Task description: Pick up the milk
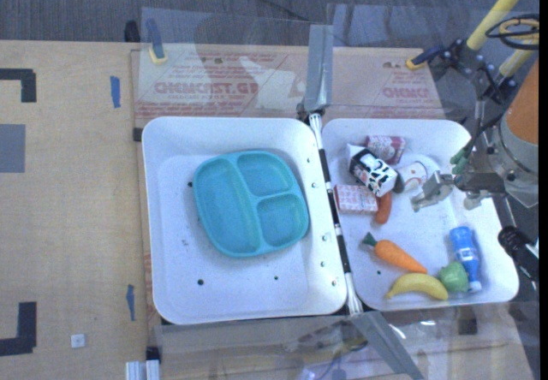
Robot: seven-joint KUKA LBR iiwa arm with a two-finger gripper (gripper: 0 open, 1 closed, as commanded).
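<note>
Milk [374,172] lies left of the end effector [425,192].

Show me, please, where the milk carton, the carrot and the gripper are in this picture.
milk carton [374,172]: camera view, on its black-and-white cow-print side.
carrot [399,256]: camera view, on the middle of its orange body.
gripper [425,191]: camera view, midway between its fingertips.

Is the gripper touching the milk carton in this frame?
Apart. The camera view shows bare white bin floor between the gripper and the milk carton.
</note>
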